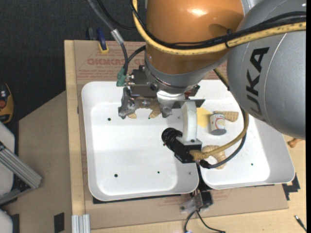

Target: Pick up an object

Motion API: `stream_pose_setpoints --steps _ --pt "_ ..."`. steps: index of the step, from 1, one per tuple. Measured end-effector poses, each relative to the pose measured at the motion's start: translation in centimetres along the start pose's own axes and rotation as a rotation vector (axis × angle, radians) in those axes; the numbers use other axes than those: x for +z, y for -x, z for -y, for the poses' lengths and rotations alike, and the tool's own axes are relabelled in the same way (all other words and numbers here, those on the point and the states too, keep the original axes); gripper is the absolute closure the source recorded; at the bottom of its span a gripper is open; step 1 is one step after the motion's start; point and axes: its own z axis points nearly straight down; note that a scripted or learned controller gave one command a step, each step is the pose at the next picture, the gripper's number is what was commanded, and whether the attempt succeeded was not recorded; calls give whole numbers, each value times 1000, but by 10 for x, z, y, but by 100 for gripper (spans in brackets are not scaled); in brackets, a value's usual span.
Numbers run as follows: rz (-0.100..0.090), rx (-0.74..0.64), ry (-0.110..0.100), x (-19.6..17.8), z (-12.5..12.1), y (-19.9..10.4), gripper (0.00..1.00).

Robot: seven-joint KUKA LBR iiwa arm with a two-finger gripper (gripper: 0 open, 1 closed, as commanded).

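Observation:
My gripper (146, 111) hangs over the back of the left bin (104, 149), just above its floor. Its two grey fingers (125, 110) stand wide apart, so it is open. A small tan piece (154, 114) shows low between them, close to the right finger and not clamped. In the right bin (272, 169) stands a small grey and red cylinder (218, 123), beside a yellow piece (203, 116) and a tan piece (231, 115). Another tan object (214, 153) lies near the bins' divider, partly hidden by a cable.
The arm's orange band and grey body cover the back of both bins. A white bracket with a black unit (179, 145) hangs from the wrist over the divider. A cardboard sheet (75, 130) lies under the bins. A blue and yellow clamp (101, 40) sits at its far edge.

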Motion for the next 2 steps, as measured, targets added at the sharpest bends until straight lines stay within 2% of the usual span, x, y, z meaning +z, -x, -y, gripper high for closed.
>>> stream_pose_setpoints --steps 1,2 --pt "-15 -4 31 -132 0 0 100" --pt "0 0 -1 69 -1 -1 100"
